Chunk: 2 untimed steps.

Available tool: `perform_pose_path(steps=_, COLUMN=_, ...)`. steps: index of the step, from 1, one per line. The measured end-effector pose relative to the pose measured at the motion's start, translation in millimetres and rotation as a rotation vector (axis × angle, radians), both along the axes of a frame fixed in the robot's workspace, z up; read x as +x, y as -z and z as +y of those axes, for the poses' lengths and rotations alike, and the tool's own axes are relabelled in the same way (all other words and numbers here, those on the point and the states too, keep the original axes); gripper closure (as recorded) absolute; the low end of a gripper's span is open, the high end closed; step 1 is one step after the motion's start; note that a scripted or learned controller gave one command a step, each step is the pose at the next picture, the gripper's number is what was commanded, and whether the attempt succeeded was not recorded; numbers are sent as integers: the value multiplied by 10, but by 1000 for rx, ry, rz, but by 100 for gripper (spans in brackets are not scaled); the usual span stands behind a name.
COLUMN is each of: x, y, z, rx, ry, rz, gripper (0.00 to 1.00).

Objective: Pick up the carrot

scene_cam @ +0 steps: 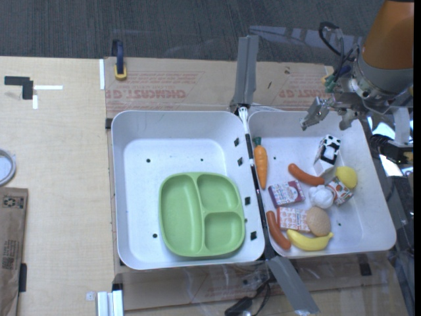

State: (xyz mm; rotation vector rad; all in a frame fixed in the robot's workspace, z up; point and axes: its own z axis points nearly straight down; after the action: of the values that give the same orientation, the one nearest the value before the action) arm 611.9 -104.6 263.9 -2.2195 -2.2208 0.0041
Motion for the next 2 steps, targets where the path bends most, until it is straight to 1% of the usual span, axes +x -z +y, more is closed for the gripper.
perform_pose_path(steps=1, x=-426, y=1027, z=77, rx=1, ry=-61, rz=0, gripper=0)
perform_pose_path(steps=2, x=-232, y=1729, z=42, rx=1, ry=-208, rz=-1, gripper=0)
